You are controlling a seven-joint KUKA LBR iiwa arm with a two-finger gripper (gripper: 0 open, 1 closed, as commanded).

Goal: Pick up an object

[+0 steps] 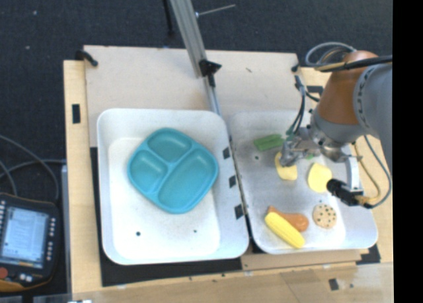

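In the right bin [261,235] lie a green flat piece [268,141], a pale yellow chunk [287,171], a yellow round piece [318,177], a round cookie [324,216], a corn cob [285,229] and an orange piece [297,220] beside it. My gripper [287,157] comes in from the right and points down at the pale yellow chunk, its tip right at the chunk's upper edge. The arm's orange band [338,96] sits above the wrist.
The left bin [119,229] holds a blue divided plate [174,170]. A metal pole [188,24] slants down from the top to the gap between the bins. Cables [370,182] loop around the wrist near the right bin's right edge.
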